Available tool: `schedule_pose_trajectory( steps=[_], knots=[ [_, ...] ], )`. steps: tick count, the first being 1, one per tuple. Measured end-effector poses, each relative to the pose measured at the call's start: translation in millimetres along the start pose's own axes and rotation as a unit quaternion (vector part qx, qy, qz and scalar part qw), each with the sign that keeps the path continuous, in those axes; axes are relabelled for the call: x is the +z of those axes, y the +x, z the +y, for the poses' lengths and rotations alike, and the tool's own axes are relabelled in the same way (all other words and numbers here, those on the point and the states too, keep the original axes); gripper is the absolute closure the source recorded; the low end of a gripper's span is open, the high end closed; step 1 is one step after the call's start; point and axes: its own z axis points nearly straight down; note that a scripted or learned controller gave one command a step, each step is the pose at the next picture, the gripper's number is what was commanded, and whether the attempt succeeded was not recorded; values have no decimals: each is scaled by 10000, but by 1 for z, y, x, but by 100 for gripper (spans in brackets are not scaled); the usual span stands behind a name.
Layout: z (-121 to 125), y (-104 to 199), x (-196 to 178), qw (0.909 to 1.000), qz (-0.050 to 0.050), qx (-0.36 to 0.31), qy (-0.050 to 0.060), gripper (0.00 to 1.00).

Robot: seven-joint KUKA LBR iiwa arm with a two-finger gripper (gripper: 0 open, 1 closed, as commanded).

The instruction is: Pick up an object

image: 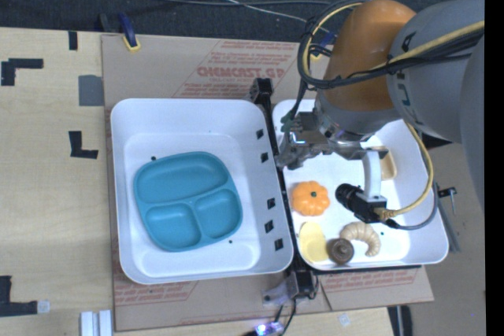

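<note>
The right bin (425,248) holds an orange pumpkin (310,198), a pale yellow piece (313,241), a brown round piece (341,250) and a tan croissant (364,236). A tan slice (387,164) lies by the bin's right side, partly hidden by the arm. My gripper (293,147) hangs over the left part of that bin, just above the pumpkin and near the divider between the bins. I see nothing held in it.
The left bin (130,118) carries a blue divided plate (187,199). The big grey arm with its orange band (366,51) covers the upper part of the right bin. A black cable with a plug (361,202) loops over the bin's middle.
</note>
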Motion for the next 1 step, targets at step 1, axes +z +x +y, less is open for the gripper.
schedule_pose_trajectory(
  steps=[1],
  knots=[
    [-17, 57, -1, 10000, 6, -15, 0, 100]
  ],
)
